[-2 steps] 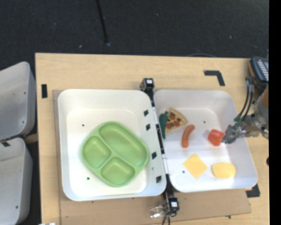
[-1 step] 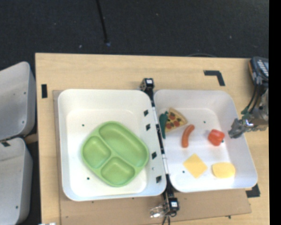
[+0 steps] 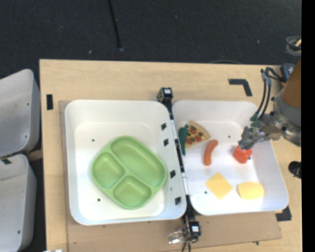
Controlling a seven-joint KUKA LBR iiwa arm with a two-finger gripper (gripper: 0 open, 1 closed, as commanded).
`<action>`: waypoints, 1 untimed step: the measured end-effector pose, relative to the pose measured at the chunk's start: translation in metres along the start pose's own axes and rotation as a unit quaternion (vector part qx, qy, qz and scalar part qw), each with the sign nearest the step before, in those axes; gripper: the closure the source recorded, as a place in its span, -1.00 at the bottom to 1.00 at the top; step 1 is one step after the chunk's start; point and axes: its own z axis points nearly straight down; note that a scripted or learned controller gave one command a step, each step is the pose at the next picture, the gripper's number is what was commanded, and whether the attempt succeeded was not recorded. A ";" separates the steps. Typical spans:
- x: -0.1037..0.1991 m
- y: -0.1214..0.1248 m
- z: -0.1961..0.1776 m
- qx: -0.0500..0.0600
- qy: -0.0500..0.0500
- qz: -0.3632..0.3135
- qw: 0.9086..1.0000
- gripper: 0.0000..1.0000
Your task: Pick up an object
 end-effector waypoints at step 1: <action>0.057 0.004 -0.001 0.002 0.000 0.000 1.000 1.00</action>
